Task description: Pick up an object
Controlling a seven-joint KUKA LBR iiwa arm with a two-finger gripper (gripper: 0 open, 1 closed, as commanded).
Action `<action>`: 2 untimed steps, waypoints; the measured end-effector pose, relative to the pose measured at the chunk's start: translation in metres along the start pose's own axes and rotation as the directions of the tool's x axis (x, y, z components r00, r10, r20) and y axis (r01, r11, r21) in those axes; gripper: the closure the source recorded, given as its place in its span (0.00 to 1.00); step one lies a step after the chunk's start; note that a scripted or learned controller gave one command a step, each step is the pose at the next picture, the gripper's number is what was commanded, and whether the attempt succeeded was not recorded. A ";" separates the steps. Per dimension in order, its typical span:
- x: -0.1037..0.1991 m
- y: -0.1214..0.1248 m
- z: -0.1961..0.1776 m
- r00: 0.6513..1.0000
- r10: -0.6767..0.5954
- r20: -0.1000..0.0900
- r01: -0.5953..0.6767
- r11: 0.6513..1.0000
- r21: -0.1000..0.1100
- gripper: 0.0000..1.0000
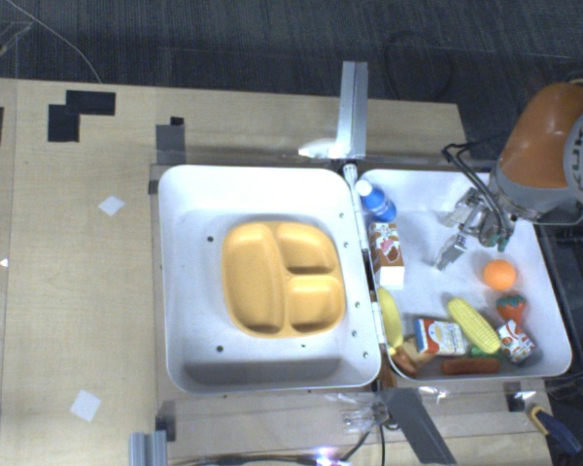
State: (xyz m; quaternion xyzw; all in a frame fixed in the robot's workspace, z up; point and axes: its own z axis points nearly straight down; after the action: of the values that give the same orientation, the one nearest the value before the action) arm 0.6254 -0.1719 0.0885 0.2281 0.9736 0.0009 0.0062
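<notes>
My gripper [458, 233] hangs over the upper middle of the right bin [423, 194], its fingers [451, 253] open with nothing between them and bare white floor beneath. An orange ball [500, 275] lies just to its lower right, and a small red strawberry-like toy [511, 307] sits below that. Along the bin's left wall stand a blue-capped bottle [374, 202] and a brown-and-white carton [386, 250]. A yellow corn cob [474, 324], a small juice box [437, 336], a banana [390, 318] and a red sausage [468, 365] crowd the near edge.
The left bin [189, 260] holds a yellow divided tray [282, 278] in its middle. A metal post [354, 105] rises behind the seam between the bins. A small printed can [516, 344] lies in the right bin's near right corner.
</notes>
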 end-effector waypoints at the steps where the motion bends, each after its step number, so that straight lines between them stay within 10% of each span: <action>1: 0.035 -0.057 -0.001 0.996 0.095 0.000 -0.095 0.996 0.003 0.00; 2: -0.013 -0.030 0.000 1.000 -0.028 0.001 0.028 1.000 0.001 0.00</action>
State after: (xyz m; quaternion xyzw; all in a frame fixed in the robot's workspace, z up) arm 0.6238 -0.2048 0.0888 0.2142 0.9768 0.0000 0.0065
